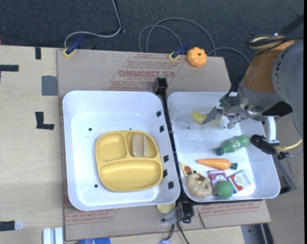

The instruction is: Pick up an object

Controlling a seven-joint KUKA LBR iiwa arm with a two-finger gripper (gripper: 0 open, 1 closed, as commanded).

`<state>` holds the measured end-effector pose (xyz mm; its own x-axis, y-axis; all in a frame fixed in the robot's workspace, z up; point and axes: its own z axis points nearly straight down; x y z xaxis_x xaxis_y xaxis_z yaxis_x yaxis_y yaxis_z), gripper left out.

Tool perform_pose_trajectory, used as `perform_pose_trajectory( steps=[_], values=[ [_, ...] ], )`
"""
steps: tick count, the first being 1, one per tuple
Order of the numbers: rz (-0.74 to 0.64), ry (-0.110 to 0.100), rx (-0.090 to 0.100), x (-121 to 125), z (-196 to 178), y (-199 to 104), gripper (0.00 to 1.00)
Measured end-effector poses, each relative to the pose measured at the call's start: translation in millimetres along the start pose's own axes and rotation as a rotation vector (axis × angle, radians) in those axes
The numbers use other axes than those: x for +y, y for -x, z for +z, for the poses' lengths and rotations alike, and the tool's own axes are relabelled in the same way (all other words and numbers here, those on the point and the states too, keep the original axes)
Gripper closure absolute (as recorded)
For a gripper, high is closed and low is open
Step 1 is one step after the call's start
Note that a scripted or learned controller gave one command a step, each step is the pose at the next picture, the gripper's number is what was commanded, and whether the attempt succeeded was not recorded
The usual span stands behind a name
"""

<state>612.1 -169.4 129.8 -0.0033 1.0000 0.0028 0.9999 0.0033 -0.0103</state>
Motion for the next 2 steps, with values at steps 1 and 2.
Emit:
perform_pose_trajectory(
  steps=[1, 2],
  values=[
    [0.003, -0.008, -0.016, 56, 41, -45, 0.00],
    [0.008, -0.014, -0.014, 54, 25, -41, 1.00]
  ],
)
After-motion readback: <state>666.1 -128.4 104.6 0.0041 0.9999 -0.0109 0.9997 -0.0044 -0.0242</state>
